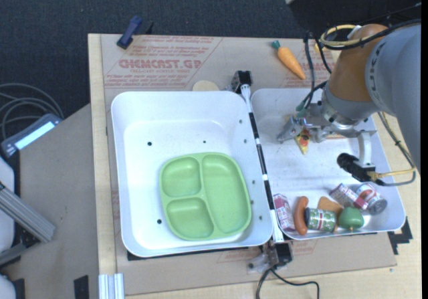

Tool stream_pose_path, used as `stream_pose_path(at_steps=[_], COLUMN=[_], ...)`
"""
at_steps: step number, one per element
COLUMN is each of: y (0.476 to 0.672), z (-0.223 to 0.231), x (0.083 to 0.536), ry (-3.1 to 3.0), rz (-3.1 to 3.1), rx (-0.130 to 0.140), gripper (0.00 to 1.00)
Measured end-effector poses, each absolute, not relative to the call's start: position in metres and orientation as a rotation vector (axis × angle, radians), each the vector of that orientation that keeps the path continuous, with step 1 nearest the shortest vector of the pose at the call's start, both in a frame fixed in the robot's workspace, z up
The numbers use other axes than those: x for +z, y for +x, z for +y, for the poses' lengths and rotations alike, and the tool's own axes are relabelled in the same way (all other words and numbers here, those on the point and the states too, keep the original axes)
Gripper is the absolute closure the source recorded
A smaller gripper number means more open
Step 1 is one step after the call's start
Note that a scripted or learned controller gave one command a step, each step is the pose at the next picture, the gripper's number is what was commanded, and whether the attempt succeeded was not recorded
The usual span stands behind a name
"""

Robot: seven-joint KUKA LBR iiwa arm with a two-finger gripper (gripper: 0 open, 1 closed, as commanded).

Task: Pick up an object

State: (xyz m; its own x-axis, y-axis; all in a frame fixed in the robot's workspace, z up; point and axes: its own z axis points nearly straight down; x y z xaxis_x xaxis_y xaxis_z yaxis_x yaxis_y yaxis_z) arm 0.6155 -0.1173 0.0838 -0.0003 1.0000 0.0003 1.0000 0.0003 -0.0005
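My gripper (pixel 300 134) hangs over the upper middle of the right bin (pixel 281 100), open, its grey fingers spread apart. A small yellow and red object (pixel 305 144) lies on the bin floor right under it, between the fingers, and I cannot tell whether they touch it. More objects crowd the bin's near edge: a red sausage (pixel 301 215), a green-labelled can (pixel 321 220), a green round item (pixel 351 219), a silver can (pixel 368 198) and a red-and-white packet (pixel 281 211).
The left bin (pixel 134 124) holds a green divided plate (pixel 204 195). A toy carrot (pixel 289 58) and a blue clip (pixel 130 32) lie on the bench behind the bins. The arm's grey and orange wrist (pixel 361 70) and cables overhang the right bin's far corner.
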Motion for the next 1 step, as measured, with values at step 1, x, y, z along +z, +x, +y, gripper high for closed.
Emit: stream_pose_path(at_steps=[1], y=[0.6522], z=[-0.1215], x=[0.085], ry=[-2.221], rz=[-2.224], rx=[-0.001], gripper=[0.0])
